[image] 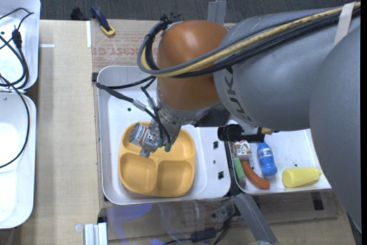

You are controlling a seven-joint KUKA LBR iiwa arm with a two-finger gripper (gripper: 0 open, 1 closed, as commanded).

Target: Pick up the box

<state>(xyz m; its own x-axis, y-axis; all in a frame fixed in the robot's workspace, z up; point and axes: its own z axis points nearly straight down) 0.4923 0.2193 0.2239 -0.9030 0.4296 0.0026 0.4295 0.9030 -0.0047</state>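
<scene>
The arm [275,60], grey with an orange band, is seen reaching in from the right and covering much of both bins. The tool [153,137] is held low over the left bin [109,140], above the upper left compartment of a yellow divided tray [172,175] that lies in that bin. Whether the tool is spread or pressed together cannot be told, as its tip is lost among cables and metal parts. The box [243,149], small and white with a red and brown print, is seen in the right bin [298,140], close to that bin's left wall and just beside a blue bottle [265,160]. Below the box, a green stick [237,170] and an orange-red sausage-shaped piece [254,176] are laid side by side. A yellow piece [300,177] is placed further right in the same bin. The box is well apart from the tool.
</scene>
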